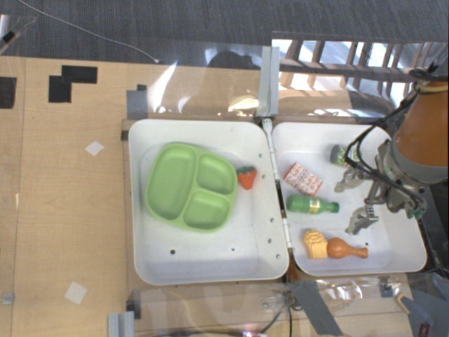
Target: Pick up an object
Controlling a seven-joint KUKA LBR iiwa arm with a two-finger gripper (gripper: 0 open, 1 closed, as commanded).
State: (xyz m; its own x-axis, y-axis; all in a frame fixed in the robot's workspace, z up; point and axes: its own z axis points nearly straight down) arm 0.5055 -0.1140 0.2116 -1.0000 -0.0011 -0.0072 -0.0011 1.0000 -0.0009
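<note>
In the camera view, the counter (63,209) carries two white bins. The left bin (203,262) holds a green tray (191,186) with three compartments, and a small orange toy (246,178) lies just beside the tray's right edge. The right bin (393,258) holds a green bottle (312,205), a red and white packet (303,179), a drumstick (345,248), a yellow corn piece (315,244) and a small green item (339,154) near the far wall.

The gripper (354,201) hangs over the right bin, near the bottle's cap end. Its two fingers stand apart, so it is open, and nothing is between them. One finger is above the far side and the other is close to the drumstick.

The likely target, I judge, is the bottle or the drumstick. The bottle lies on its side in the middle of the right bin. Its long axis runs left to right in the view, and the yellow cap points right, toward the arm. It looks like a light, stiff plastic toy with a smooth round body, so it can roll or slip. A grip across the middle of the body, with the fingers at right angle to the long axis, seems the safest.

The drumstick lies near the front wall, touching or almost touching the corn. Its thin end points right. It also looks light and hard; the thick part gives more surface to hold.
</note>
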